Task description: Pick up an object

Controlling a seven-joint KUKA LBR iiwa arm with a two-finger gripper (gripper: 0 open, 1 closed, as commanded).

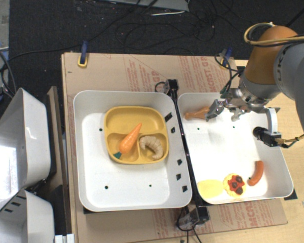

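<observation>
Nearest the camera, along the right bin's (281, 189) front wall, lie three toy foods: a pale yellow flat piece (210, 188), a small pizza-like disc with red and dark toppings (235, 184) just beside it, and a red-orange sausage (255, 173) a little farther along toward the arm's side. All three rest on the bin floor, untouched.

Nothing has been lifted yet — every object still lies on a surface, so the whole pick remains to be done. The gripper (226, 110) hangs over the far side of the right bin, its two fingers spread apart with nothing between them. Just beside it, toward the divider between the bins, lies a small orange-brown piece (197, 114), elongated and slightly tapered, resting flat near the bin's far wall. It looks like the likeliest target, being the closest thing to the fingers, though its exact identity is too small to tell — a chicken leg or a croissant-like toy, perhaps. One fingertip sits very near its end, but whether they touch I cannot say.

Over in the left bin (91, 186), a yellow divided plate (134, 114) holds a carrot (130, 138) lying across its partition and a pale shrimp (152, 146) in the compartment nearest the right bin.
</observation>
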